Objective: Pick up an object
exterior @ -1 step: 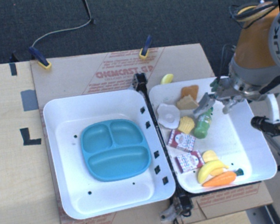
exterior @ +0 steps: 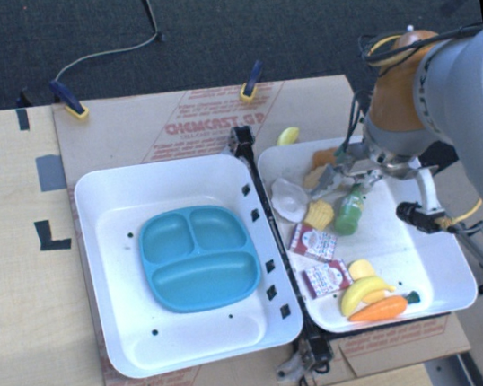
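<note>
Over on the left, you see the left bin (exterior: pixel 106 254) holding a blue divided plate (exterior: pixel 201 257), flat and plain to read. Right of the black divider, the right bin (exterior: pixel 435 266) is crowded. Near its far left corner a clear cup (exterior: pixel 288 198) is hard to make out against the white floor, with a corn cob (exterior: pixel 319 214) just beside it. Two red-and-white packets (exterior: pixel 318 260) lie nearer you, and a banana (exterior: pixel 364 292) touches a carrot (exterior: pixel 380 308) by the near wall. A yellow piece (exterior: pixel 287 137) sits on the far rim. The tool (exterior: pixel 348 178) is low over the far part, just above a green bottle (exterior: pixel 349 214); the arm's wrist hides an orange-brown item (exterior: pixel 320 162) partly, and you cannot tell how the tool is set.
</note>
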### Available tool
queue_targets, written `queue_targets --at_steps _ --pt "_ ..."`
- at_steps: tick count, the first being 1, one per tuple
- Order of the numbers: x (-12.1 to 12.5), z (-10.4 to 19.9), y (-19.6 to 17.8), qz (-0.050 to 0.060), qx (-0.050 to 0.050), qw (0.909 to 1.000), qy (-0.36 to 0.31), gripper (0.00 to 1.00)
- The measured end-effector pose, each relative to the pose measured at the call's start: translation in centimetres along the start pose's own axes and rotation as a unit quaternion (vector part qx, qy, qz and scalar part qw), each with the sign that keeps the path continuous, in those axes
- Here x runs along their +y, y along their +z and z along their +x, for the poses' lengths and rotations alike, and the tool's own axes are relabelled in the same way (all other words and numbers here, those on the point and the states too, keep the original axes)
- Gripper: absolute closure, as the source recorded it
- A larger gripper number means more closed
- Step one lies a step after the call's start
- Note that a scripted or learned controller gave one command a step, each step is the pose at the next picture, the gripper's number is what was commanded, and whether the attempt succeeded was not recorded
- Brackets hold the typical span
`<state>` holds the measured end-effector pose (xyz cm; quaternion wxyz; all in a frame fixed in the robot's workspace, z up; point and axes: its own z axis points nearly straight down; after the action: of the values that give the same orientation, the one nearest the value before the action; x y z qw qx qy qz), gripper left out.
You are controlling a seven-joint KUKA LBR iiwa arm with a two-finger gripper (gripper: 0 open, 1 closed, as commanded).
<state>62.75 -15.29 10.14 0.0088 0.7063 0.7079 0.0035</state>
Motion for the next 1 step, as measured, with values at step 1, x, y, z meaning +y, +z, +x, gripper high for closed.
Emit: queue_targets --at_steps 1 --pt "4.15 2.57 1.64 0.007 0.003 1.0000 0.000 0.00"
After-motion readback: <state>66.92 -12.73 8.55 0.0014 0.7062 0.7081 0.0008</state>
